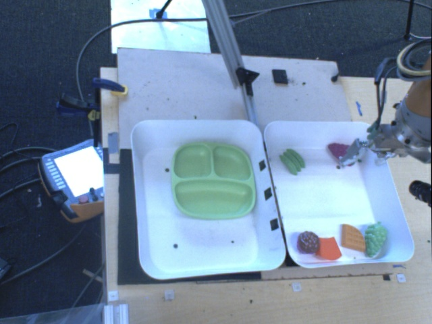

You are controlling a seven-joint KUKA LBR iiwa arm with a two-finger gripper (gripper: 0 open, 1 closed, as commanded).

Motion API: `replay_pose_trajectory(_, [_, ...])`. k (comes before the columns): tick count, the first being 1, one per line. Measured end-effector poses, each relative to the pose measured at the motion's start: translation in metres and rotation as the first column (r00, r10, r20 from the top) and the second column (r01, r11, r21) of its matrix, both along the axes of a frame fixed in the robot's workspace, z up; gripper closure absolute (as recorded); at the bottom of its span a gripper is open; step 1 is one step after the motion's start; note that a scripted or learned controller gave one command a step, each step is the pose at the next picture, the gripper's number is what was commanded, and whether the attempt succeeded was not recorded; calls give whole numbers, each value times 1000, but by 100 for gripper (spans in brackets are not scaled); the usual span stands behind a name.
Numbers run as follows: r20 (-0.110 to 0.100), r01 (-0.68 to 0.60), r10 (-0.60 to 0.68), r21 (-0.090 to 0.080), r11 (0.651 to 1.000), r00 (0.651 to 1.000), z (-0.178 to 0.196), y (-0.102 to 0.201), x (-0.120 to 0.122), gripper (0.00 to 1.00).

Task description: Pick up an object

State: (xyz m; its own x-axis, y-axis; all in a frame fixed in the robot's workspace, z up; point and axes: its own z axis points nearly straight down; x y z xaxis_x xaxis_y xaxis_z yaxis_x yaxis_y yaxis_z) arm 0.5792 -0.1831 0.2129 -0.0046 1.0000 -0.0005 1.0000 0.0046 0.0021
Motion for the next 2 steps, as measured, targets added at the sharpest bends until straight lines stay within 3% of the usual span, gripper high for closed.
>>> replay_pose_trajectory(2, [-4,3,-3,1,1000,1000,-108,6,-11,0])
